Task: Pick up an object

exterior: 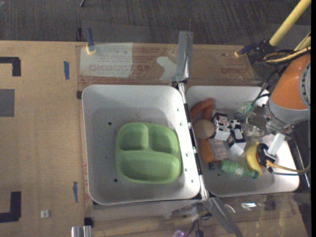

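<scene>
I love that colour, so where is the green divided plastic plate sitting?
The green divided plastic plate lies flat in the middle of the left white bin, apart from the toys crowding the right bin.

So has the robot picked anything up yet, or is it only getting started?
Nothing looks picked up yet. The arm hangs over the right bin, above its pile: a green bottle, a hot dog. Whether it grips anything can't be seen. The left bin holds a green tray.
</scene>
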`<state>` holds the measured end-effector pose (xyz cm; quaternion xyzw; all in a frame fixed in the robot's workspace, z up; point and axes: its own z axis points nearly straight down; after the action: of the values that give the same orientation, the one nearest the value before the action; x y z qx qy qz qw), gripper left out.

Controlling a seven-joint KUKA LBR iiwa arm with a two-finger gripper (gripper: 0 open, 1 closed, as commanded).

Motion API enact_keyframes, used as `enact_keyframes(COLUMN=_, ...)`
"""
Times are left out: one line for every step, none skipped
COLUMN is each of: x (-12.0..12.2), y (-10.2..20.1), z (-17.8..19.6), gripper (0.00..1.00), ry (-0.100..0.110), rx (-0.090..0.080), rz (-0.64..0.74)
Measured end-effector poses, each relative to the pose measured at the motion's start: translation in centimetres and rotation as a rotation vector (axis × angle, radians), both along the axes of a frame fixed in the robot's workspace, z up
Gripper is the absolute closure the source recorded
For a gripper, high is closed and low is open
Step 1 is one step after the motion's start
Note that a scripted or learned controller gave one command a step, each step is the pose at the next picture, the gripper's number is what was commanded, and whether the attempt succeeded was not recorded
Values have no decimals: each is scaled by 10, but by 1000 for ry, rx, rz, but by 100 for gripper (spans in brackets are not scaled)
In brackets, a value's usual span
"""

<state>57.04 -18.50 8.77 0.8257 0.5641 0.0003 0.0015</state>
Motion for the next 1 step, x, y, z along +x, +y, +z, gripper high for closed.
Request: enact_keyframes(x=-1, y=0, z=-1, gripper=0, ry=3, rx=1, rz=0)
